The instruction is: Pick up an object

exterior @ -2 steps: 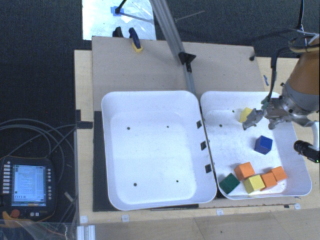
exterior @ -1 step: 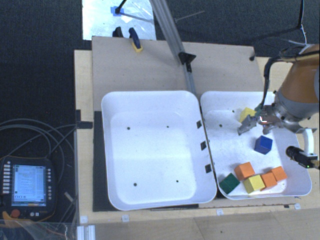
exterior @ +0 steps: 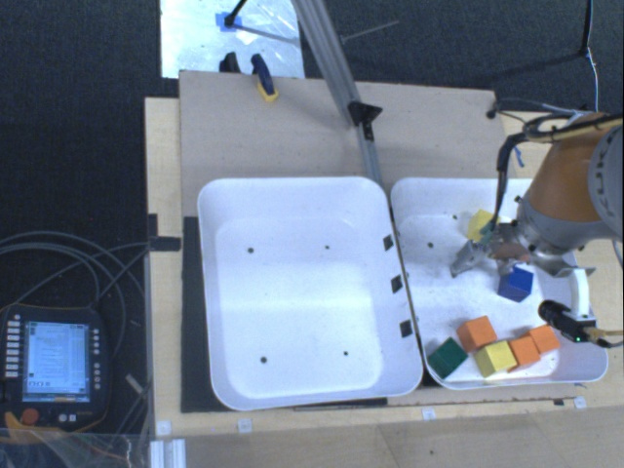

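Blocks crowd the right bin (exterior: 429, 213): a blue cube (exterior: 516, 284) just near of my tool (exterior: 485, 253), a yellow one (exterior: 480, 225) just beyond it. I can't tell the tool's state. Orange, yellow and green cubes (exterior: 448, 357) huddle against the near wall. Cubes offer no long axis.

Two white bins (exterior: 292, 198); six blocks: two orange (exterior: 477, 332), two yellow (exterior: 495, 358), one blue (exterior: 516, 284), one green (exterior: 448, 357).

Dark carpeted floor (exterior: 78, 86), pale wooden counter (exterior: 292, 437) with brown board (exterior: 292, 125), handheld control pendant (exterior: 51, 364) and grey cables (exterior: 88, 261) at left, reflective sheet (exterior: 195, 27) at rear.
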Controlling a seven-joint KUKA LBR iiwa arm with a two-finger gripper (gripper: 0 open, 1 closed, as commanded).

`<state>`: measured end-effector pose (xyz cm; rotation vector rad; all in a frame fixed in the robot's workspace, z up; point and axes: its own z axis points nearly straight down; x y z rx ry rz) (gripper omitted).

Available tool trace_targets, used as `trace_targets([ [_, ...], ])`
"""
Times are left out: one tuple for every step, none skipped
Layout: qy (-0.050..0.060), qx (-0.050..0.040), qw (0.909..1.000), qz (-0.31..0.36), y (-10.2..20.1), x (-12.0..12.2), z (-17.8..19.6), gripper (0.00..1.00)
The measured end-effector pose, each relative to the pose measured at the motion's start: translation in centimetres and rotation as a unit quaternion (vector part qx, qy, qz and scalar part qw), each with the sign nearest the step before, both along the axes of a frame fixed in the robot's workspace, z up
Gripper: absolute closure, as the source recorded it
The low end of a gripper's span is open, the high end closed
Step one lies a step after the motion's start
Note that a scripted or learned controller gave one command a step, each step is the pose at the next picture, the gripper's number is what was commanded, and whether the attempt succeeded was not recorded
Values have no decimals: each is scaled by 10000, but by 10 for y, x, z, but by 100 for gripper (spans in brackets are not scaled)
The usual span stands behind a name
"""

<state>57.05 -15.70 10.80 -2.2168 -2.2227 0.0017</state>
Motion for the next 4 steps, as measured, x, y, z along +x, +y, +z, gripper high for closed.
trace_targets([
  [-34,-8,10000,9,-1,2,14,100],
  [-52,-16,10000,3,-4,-2,77,100],
  [-37,-12,10000,8,-4,0,99,100],
  [-15,5,10000,35,48,-10,95,100],
])
